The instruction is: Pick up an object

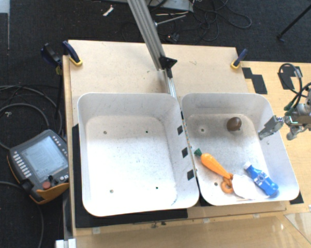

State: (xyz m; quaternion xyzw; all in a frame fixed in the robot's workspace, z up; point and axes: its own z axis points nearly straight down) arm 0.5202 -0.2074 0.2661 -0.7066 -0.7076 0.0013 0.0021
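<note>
The right bin [264, 107] holds several objects. A brown ball [234, 123] lies near its back wall. An orange toy carrot [214, 164] with a green tip lies in the middle, with a small orange ring [226, 186] just in front of it. A flat white piece [242, 186] and a blue object [261, 180] lie at the front right. My gripper [281, 129] hangs over the bin's right rim, to the right of the ball. It is open, with nothing between its fingers [269, 126].
The left bin [88, 107] stands beside the right one. A slanted metal rail [147, 27] comes down to the gap between the bins. A teach pendant [39, 161] lies on the floor at left. Clamps sit at the bench's back corners.
</note>
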